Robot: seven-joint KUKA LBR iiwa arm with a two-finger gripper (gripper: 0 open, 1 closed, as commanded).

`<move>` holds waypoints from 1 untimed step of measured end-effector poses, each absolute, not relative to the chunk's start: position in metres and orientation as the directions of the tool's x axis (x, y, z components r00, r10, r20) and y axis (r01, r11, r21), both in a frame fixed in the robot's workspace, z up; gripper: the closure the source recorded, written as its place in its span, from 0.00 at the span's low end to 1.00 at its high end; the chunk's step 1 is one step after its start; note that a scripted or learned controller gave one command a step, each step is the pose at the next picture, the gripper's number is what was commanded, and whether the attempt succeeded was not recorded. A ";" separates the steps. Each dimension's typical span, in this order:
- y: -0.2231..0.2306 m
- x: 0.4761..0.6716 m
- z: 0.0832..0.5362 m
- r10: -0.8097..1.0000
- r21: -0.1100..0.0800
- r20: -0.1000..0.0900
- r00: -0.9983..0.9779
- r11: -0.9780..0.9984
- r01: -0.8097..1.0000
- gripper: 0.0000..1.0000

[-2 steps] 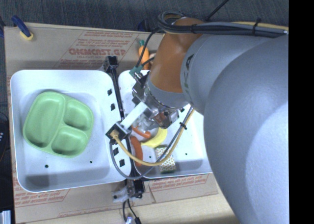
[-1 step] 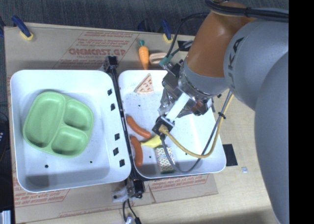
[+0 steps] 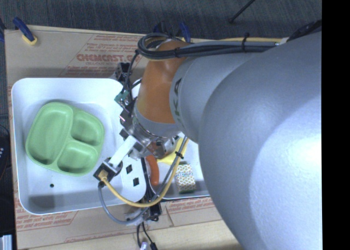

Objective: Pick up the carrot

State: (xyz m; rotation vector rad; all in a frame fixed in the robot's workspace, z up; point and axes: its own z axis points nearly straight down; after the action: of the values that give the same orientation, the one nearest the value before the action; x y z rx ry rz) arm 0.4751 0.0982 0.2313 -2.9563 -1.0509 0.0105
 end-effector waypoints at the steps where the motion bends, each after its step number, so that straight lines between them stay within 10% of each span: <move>1: 0.098 0.475 0.241 0.636 -0.009 -0.007 0.772 -0.772 0.636 1.00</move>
State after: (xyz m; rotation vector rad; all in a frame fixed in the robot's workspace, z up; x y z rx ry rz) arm 0.4755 0.0983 0.2412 -2.9517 -1.0590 0.0155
